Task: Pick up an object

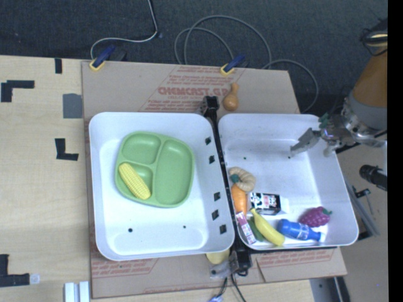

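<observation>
The pick has not begun in any visible way: the claw (pixel 303 141) hangs over the far right part of the right bin (pixel 286 168), apart from every toy. I cannot tell whether it is released or clenched. Nothing is lifted, so reach, grasp and lift all remain. Candidate objects lie in that bin's near left corner: one pretzel-like piece (pixel 242 178), one carrot (pixel 239 200), one small milk carton (pixel 265 202), one banana (pixel 267 228), one blue bottle (pixel 298 231), one grape bunch (pixel 315 217). The left bin (pixel 104 231) holds one green divided plate (pixel 169 172) carrying one corn cob (pixel 134 180).
</observation>
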Robot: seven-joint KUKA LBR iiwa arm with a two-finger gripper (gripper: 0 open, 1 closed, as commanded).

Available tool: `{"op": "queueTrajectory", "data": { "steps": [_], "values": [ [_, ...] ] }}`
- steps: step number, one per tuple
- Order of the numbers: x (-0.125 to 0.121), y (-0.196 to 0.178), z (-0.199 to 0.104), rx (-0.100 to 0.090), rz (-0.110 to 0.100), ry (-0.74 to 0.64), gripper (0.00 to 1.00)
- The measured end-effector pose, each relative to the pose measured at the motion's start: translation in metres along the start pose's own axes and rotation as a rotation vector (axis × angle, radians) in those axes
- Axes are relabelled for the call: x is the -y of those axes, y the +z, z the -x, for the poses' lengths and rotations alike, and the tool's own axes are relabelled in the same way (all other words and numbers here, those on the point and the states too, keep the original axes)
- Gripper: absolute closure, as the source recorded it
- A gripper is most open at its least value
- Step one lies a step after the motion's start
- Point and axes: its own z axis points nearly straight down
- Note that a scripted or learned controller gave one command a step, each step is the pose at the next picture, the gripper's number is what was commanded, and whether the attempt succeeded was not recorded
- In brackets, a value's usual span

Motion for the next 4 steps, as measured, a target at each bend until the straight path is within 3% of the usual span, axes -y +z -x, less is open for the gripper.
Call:
{"op": "queueTrajectory", "data": {
  "steps": [1, 2, 3, 4],
  "values": [
    [0.011, 0.101, -0.034, -0.005, -0.011, -0.001, 0.00],
    [0.058, -0.021, 0.022, 0.006, 0.010, 0.006, 0.00],
    [0.087, 0.102, -0.012, 0.006, 0.010, 0.002, 0.00],
    [0.026, 0.078, -0.075, 0.016, 0.020, -0.001, 0.00]
  ]
}}
